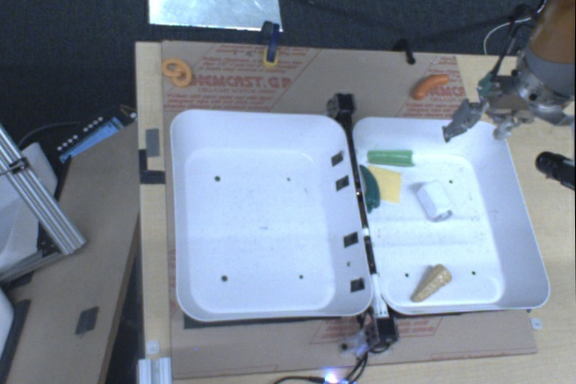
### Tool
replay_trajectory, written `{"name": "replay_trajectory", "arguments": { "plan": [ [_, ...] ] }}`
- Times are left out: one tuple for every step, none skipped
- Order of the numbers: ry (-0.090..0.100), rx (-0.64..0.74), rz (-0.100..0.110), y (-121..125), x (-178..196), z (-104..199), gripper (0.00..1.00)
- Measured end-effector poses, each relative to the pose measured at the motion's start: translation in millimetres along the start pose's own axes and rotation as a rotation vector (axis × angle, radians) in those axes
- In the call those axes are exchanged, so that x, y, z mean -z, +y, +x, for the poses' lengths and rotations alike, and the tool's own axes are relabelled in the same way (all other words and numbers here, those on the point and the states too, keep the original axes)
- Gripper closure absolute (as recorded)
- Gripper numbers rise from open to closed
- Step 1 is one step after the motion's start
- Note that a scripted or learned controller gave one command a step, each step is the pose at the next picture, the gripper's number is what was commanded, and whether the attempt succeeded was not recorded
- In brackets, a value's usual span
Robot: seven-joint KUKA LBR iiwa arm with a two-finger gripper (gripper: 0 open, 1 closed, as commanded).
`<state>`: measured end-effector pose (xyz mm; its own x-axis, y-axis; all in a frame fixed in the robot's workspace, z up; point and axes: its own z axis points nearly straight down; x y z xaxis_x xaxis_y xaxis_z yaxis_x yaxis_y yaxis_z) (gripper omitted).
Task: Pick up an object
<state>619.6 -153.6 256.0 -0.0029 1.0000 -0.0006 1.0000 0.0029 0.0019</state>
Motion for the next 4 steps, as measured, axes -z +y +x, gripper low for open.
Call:
{"name": "replay_trajectory", "arguments": {
  "plan": [
    [0.0, 0.003, -0.004, 1, 12, 0, 1.0],
    [0.005, 0.013, -0.008, -10, 80, 106, 1.0],
    [0.004, 0.01, -0.007, -19, 143, 173, 1.0],
    [0.006, 0.01, -0.009, -60, 220, 240, 1.0]
  ]
}}
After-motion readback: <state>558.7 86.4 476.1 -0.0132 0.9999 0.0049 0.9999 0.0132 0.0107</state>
